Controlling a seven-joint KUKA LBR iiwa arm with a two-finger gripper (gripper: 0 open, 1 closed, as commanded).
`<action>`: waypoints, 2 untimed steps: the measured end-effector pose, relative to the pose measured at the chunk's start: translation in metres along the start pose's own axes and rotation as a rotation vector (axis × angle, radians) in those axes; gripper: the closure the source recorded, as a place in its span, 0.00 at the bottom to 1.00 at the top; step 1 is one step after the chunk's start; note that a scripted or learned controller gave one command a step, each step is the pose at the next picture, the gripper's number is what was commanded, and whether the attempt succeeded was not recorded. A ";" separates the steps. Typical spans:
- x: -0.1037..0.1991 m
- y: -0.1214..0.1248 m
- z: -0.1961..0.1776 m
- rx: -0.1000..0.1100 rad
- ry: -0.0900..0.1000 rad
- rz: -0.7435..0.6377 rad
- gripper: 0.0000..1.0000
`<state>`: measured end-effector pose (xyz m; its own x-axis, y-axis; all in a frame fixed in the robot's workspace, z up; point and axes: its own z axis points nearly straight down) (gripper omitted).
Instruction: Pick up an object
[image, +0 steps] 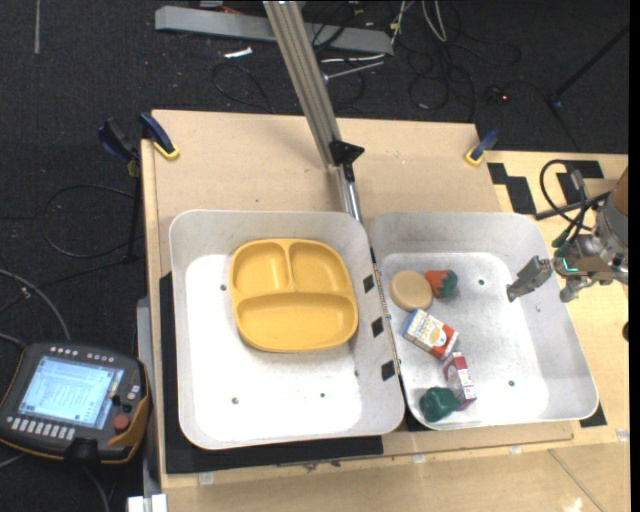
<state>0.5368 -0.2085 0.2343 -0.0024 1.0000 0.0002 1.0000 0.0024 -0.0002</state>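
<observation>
A dark floor strewn with cables surrounds the tabletop, on which two white bins are set side by side. One yellow divided plate is seen in the left bin. Five small objects are clustered at the left of the right bin, presumably for easy reach: a tan disc, a red-and-green item, two cartons and a green piece. The end effector is poised over the bin's right rim, apart from them, nothing held; whether it is spread cannot be told.

Print on the two small cartons and the pendant screen is too small to read.
</observation>
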 end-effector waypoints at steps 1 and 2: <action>0.000 0.000 0.000 0.000 0.000 0.000 0.00; 0.008 0.005 0.048 0.004 0.001 -0.001 0.00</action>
<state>0.5415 -0.2008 0.1862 -0.0029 1.0000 0.0012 1.0000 0.0029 -0.0044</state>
